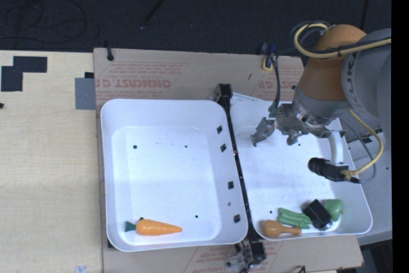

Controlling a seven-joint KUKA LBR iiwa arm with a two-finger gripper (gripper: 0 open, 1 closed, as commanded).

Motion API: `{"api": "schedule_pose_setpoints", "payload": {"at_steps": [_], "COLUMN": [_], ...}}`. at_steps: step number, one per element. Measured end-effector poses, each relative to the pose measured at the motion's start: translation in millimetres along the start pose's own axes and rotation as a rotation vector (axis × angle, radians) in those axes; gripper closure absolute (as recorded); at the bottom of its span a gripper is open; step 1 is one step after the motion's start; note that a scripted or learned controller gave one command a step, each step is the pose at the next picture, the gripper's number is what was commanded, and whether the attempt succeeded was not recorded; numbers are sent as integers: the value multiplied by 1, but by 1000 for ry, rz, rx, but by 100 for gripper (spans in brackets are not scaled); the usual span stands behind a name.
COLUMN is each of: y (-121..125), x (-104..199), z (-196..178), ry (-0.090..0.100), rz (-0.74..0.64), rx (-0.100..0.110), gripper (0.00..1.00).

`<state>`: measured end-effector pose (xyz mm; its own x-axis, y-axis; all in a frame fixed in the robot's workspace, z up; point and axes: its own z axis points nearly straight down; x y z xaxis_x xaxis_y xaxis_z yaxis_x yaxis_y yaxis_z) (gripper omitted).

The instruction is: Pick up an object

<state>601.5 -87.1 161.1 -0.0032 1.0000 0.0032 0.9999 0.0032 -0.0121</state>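
Jaws (276,134) over right bin (255,201), grip state indeterminate; green, black and orange objects (305,219) well apart at near edge.

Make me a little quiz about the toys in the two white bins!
1. True or false: the orange plastic carrot lies in the left white bin.
2. Which bin does the arm's pincer hover over: A left, B right?
3. What colour is the boxy block lying between the green toy vegetables?

Key: 1 true; 2 B; 3 black.
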Motion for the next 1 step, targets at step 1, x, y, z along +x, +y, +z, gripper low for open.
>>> {"api": "schedule_pose_setpoints", "payload": {"at_steps": [1], "y": [44], "x": [-7], "z": [27], "ry": [-3], "rz": [-1], "rx": [-12], "gripper": [0]}}
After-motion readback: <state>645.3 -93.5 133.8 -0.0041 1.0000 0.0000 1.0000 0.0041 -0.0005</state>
